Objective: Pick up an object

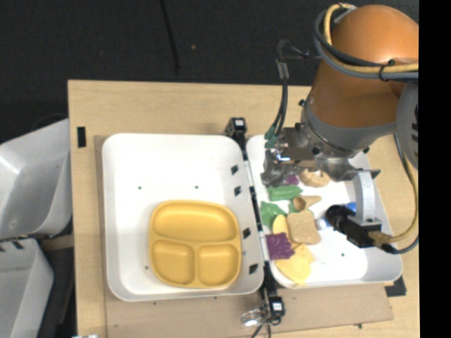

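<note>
Toast (301,225) lies flat in the right bin (352,263), mid-pile among 6 or so toy foods, long axis running near-far. It is probably light, stiff and thin, best pinched across its short sides. The gripper (282,162) hangs over the bin's far-left corner; its opening cannot be told.

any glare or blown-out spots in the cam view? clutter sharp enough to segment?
Camera view: the left bin floor is blown out near white beside the yellow tray; the arm shades the right bin's top; the purple piece and its neighbours look soft, their edges merging.
</note>
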You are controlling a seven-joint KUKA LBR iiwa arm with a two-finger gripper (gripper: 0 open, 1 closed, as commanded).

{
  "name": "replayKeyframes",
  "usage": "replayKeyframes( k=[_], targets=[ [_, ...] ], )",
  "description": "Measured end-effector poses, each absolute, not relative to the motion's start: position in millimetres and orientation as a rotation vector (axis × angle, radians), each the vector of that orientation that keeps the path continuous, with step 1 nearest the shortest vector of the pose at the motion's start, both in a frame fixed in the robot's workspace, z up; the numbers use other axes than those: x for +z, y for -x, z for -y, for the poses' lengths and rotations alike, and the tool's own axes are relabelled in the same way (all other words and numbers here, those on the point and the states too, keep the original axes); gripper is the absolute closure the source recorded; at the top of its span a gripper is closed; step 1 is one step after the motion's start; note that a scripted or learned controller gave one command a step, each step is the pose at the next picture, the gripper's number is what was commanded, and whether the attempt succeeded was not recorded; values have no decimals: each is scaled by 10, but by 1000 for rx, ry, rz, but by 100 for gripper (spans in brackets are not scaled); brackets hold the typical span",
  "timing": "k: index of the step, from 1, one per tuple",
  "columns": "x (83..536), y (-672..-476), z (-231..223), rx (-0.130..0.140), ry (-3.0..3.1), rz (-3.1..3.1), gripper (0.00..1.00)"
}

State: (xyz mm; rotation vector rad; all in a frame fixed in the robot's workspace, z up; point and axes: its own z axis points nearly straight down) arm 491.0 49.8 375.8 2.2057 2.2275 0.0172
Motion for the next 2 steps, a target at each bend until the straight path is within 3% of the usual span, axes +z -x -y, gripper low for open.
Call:
replayKeyframes(
  k=[1,2],
  targets=[
    [4992,-5075,-782,22,-2208,-2220,100],
    [4477,-4890,-169,-6,-2227,-2217,100]
  ],
)
